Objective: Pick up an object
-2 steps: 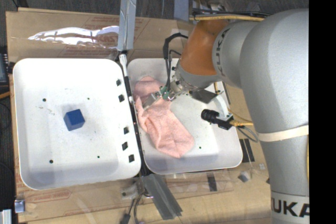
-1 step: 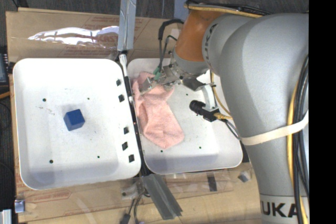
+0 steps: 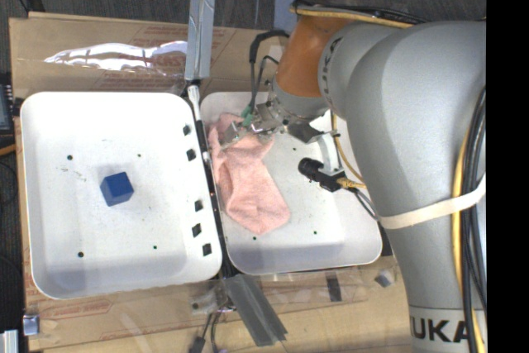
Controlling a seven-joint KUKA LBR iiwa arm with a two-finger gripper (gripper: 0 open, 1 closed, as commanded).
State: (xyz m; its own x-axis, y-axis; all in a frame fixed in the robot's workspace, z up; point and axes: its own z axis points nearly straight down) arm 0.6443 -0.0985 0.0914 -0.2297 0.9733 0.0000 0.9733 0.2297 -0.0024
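A pink cloth lies crumpled along the left side of the right bin, stretching from its upper left corner towards the middle. My gripper is down at the cloth's upper end, right against the bunched fabric there, and the wrist with its orange band rises behind it. The metal of the gripper hides where it meets the cloth. A small blue cube sits alone in the left bin, far from the gripper.
The grey arm covers the right bin's right side and upper right corner. A black fitting with a yellow cable hangs over the right bin's middle. A divider with black clips separates the two bins.
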